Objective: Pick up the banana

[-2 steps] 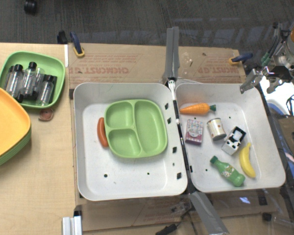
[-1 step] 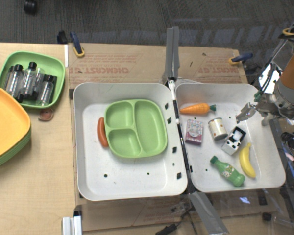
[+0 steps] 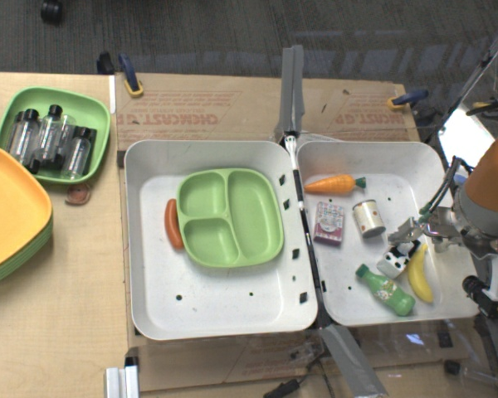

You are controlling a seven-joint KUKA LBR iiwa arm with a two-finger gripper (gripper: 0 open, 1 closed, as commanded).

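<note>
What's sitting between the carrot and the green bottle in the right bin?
In the camera view, the pink card box lies between the carrot and the bottle.

The bench (image 3: 58, 338) carries two white bins (image 3: 149, 305), a green tray of bottles (image 3: 95, 110) and stacked orange plates (image 3: 17, 222).

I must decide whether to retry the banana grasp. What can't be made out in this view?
- Gripper: small and cluttered beside the banana; whether it touches or grips cannot be told.
- Arm: cut off by the right edge.
- Black-and-white toy: too small to identify.
- Red item: partly hidden under the green tray.
</note>
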